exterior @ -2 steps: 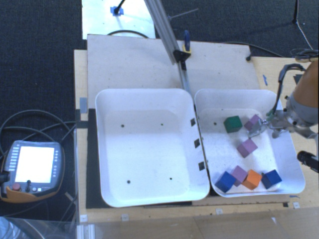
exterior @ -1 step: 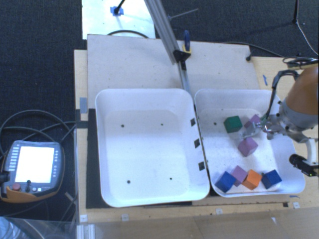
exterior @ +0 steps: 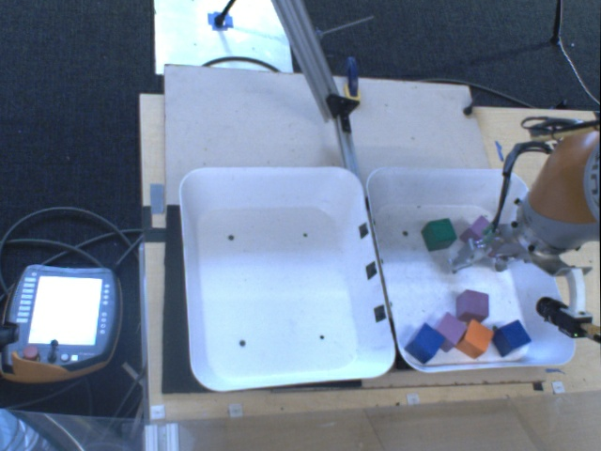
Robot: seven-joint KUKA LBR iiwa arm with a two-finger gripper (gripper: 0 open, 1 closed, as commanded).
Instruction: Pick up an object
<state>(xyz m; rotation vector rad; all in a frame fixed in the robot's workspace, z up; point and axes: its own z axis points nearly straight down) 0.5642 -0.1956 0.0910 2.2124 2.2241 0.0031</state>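
Observation:
My gripper point(exterior: 476, 252) hangs low in the right bin point(exterior: 404, 191), near its middle, and the arm point(exterior: 562, 194) comes in from the right. A green cube point(exterior: 438, 234) lies just left of the gripper. A small purple block point(exterior: 481, 225) sits right at its upper edge, partly hidden by it. Nearer the front edge lie a purple cube point(exterior: 472, 303), a lilac cube point(exterior: 452, 329), an orange cube point(exterior: 475, 338) and two blue cubes point(exterior: 424, 342) point(exterior: 511, 337).
The left bin point(exterior: 202, 280) stands beside the right one, their walls touching. A slanted metal pole point(exterior: 305, 40) crosses the back of the bench. A teach pendant point(exterior: 61, 322) lies off the bench at the left.

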